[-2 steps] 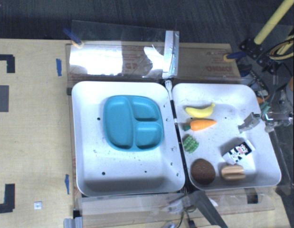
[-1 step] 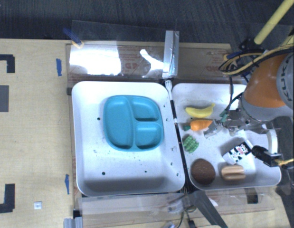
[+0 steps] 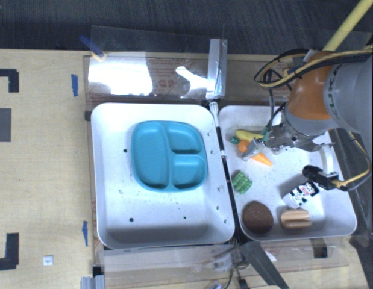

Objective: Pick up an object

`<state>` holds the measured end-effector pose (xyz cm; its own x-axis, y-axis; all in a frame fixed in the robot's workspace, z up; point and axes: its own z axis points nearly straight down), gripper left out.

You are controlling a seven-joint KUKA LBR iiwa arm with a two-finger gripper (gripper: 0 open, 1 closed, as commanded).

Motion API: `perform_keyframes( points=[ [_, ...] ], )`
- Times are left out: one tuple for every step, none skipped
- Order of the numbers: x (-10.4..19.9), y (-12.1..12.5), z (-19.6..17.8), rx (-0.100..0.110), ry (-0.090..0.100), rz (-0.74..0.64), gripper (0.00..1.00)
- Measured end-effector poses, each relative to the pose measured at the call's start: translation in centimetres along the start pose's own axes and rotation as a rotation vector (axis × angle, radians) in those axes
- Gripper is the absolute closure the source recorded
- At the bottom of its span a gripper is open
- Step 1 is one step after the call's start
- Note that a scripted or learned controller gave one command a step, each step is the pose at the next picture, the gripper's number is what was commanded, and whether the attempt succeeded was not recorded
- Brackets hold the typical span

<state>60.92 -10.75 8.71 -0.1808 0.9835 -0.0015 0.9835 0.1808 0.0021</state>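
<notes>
Reaching down, claw hovers by the carrot; can't tell its state. Next: close and lift cleanly.

I see a smooth, glossy blue plastic tray in the left white bin, which looks like matt plastic; left of it the bench is pale wood.

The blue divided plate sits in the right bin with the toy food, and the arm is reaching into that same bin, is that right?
Not quite. The camera view shows the blue divided plate in the left bin, apart from the toy food. The rest holds: the arm reaches into the right bin, where the carrot, banana and other toys lie.
</notes>
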Motion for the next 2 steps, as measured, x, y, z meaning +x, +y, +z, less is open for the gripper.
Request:
perform_keyframes(
  points=[
    [-0.1,0.1,-1.2,-0.004,-0.001,0.001,1.0],
    [9.9,1.2,-10.8,-0.003,0.003,-0.062,1.0]
  ],
)
